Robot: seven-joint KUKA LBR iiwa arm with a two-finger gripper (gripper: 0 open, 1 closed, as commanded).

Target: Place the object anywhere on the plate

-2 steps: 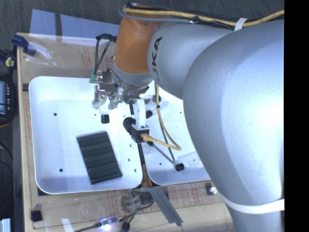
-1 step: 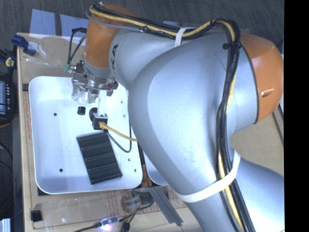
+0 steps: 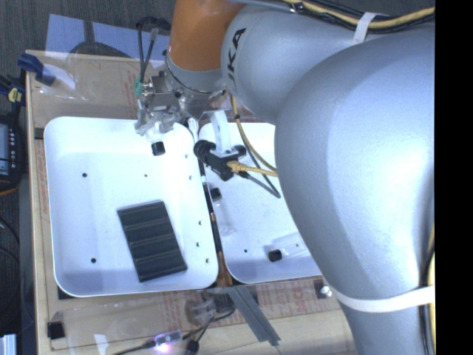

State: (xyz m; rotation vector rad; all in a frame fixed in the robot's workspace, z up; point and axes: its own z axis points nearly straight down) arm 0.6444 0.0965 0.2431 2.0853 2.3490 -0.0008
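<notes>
A dark ribbed rectangular plate (image 3: 151,240) lies flat in the left bin (image 3: 74,198), near its front. My gripper (image 3: 154,124) hangs over the back of that bin, close to the far wall, well behind the plate. A small black piece (image 3: 157,148) sits just below the gripper's metal tip; whether it is held or resting on the bin floor is unclear. The arm's grey body and orange band (image 3: 196,28) hide much of the right bin.
The right bin (image 3: 251,265) holds a small black item (image 3: 274,255) near its front. A black clamp with yellow cable (image 3: 222,161) hangs over the divide between the bins. Clutter and cables lie along the bench's front edge (image 3: 214,309).
</notes>
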